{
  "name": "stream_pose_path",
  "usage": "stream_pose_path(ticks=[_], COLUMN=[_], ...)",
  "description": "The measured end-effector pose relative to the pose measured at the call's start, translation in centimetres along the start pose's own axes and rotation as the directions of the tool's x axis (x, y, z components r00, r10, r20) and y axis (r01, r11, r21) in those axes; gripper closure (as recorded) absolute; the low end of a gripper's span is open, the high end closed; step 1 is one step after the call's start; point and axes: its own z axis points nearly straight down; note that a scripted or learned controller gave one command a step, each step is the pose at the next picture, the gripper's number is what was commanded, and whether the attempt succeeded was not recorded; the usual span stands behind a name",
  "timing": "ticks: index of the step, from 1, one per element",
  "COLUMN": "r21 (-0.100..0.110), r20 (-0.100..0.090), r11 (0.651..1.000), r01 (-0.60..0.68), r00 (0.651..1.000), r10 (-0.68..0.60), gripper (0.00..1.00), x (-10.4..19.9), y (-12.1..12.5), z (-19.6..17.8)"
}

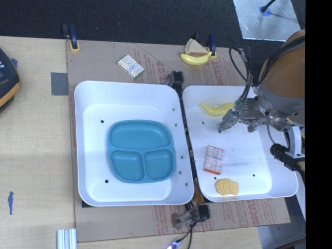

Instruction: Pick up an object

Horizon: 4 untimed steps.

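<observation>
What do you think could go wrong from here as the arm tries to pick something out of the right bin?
The gripper hangs next to the yellow banana-shaped toy, which lies close to the right bin's back wall; a finger could strike the wall or push the toy against it. The toy is curved and may slip out. The small packet lies flat, leaving little to pinch.

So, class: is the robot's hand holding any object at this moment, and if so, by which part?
Nothing is held. The hand hovers over the right bin, beside the banana, with no object between its fingers.
</observation>
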Motion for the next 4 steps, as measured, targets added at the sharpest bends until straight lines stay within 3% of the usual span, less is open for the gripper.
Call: stream_pose_path(ticks=[1,2,3,4], r21=[0.0,0.002,0.001,-0.002], r20=[0.001,0.002,0.003,0.0], r11=[1.0,1.0,1.0,1.0], r01=[0.0,0.002,0.003,-0.001], r00=[1.0,1.0,1.0,1.0], r10=[0.0,-0.002,-0.003,0.001], gripper=[0.0,1.0,0.0,0.0], x=[-0.7,-0.8,-0.8,0.2], y=[-0.5,-0.5,-0.5,7.3], z=[12.0,11.0,11.0,11.9])
